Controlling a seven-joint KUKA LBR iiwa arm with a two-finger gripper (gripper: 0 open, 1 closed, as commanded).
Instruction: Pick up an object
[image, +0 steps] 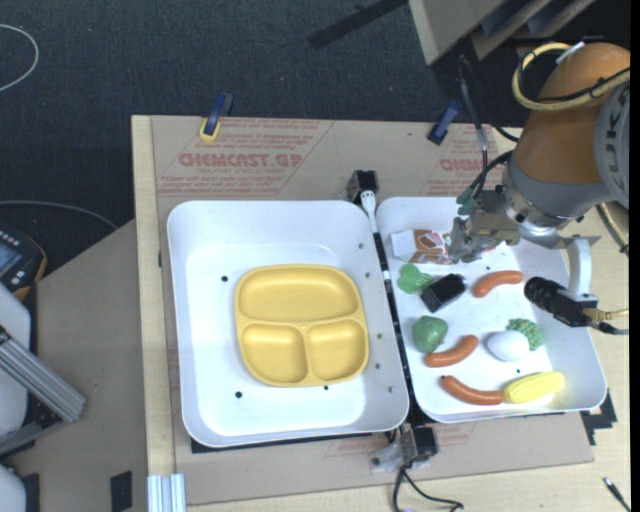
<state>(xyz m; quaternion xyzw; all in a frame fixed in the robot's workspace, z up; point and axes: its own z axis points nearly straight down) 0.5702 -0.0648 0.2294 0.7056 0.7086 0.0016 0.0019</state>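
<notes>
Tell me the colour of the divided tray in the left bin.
Yellow. The divided tray shows plainly in the camera view.

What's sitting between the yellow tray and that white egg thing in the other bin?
In the camera view, between the yellow divided tray and the white egg lie a green leafy toy vegetable and a toy sausage.

You have two white bins (190, 300) on a tan tabletop (150, 200) printed with red lettering. The left bin holds a yellow tray (300, 325). In the right bin you will find three orange-red sausages (497, 283), green pieces (430, 331), a black block (443, 291), a white egg (506, 346) and yellow corn (535, 386).
</notes>
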